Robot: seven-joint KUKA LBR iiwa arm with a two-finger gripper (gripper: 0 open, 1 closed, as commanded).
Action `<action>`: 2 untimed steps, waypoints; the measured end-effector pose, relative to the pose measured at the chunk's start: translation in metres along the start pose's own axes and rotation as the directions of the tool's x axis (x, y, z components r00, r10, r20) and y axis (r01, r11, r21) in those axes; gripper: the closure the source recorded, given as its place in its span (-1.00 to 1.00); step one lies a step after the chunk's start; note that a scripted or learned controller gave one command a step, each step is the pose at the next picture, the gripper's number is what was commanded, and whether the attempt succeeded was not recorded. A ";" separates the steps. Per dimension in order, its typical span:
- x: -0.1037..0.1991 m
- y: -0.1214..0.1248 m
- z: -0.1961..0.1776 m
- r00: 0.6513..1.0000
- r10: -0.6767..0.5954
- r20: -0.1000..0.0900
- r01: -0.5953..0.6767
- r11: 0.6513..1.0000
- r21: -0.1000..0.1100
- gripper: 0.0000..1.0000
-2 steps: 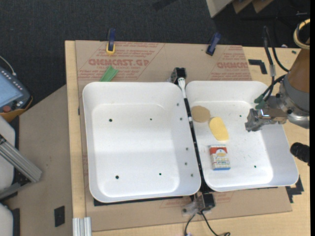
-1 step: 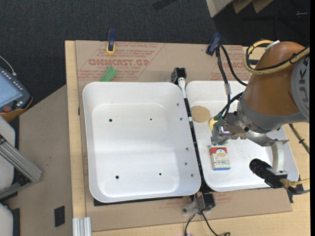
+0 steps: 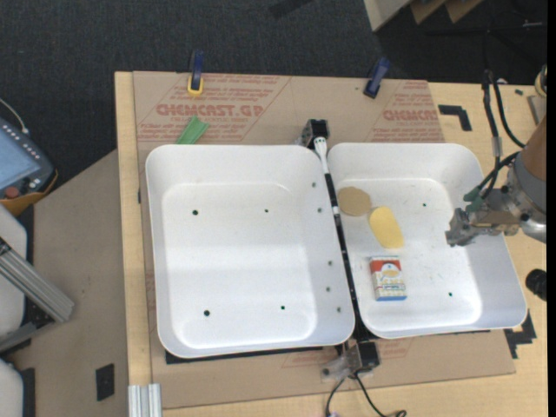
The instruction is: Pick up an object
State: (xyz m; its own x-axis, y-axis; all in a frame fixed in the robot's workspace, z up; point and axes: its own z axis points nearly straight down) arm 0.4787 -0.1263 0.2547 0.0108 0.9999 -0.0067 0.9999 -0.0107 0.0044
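Note:
The right bin [image 3: 452,165] holds three things near its left side: a flat tan round disc [image 3: 354,201], a yellow oval lump [image 3: 386,228] just below it, and a small red, white and blue box [image 3: 388,279] toward the front. My gripper [image 3: 460,231] hangs over the right part of this bin, reaching in from the right, well clear of all three objects. Nothing shows between its fingers.
The left bin [image 3: 165,172] lies beside the right one, joined by a black strip with clamps [image 3: 314,132] at the back and at the front. A green marker [image 3: 192,130] and two clips lie on the cardboard behind the bins.

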 end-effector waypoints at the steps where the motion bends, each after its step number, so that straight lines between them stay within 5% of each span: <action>1: 0.095 0.064 -0.023 1.000 -0.021 -0.007 0.021 1.000 -0.004 1.00; 2: 0.159 0.031 -0.042 1.000 -0.018 -0.009 0.018 1.000 0.005 1.00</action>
State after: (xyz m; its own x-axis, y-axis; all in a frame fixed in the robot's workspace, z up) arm 0.5112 0.0323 0.2961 -0.0075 1.0000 0.0027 1.0000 0.0075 -0.0010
